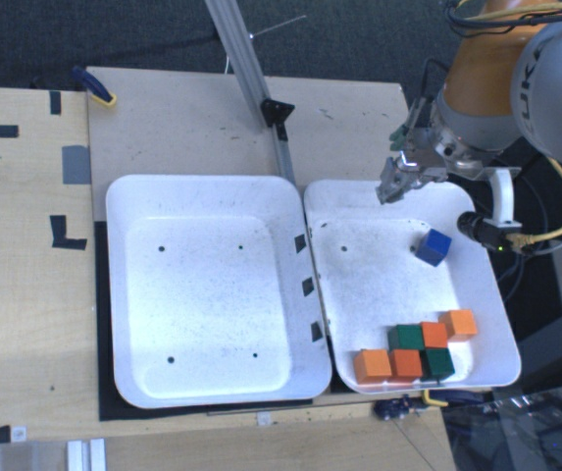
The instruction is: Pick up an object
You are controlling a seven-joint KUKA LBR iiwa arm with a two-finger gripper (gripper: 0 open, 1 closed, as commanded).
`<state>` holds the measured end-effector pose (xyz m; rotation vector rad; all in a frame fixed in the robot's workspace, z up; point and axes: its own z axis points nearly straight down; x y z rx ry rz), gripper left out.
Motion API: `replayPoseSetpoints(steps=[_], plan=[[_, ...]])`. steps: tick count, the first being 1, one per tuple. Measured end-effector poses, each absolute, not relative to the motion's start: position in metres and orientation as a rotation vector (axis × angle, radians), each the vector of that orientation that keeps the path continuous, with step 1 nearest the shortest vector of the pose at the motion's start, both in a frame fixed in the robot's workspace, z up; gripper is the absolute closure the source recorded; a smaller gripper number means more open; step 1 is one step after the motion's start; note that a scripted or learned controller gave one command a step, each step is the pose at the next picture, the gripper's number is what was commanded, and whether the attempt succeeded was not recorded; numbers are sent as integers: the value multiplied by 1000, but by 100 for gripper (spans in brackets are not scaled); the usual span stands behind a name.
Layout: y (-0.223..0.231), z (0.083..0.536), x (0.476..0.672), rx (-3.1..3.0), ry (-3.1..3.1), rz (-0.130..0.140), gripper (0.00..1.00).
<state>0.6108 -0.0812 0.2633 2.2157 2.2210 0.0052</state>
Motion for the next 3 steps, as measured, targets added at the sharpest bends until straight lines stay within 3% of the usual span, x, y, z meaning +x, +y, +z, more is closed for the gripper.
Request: replayPoseSetpoints(steps=[1, 3], plan=[[-24, 259, 615, 2215, 2230, 1, 100], [82, 254, 592, 2215, 2231, 0, 100]])
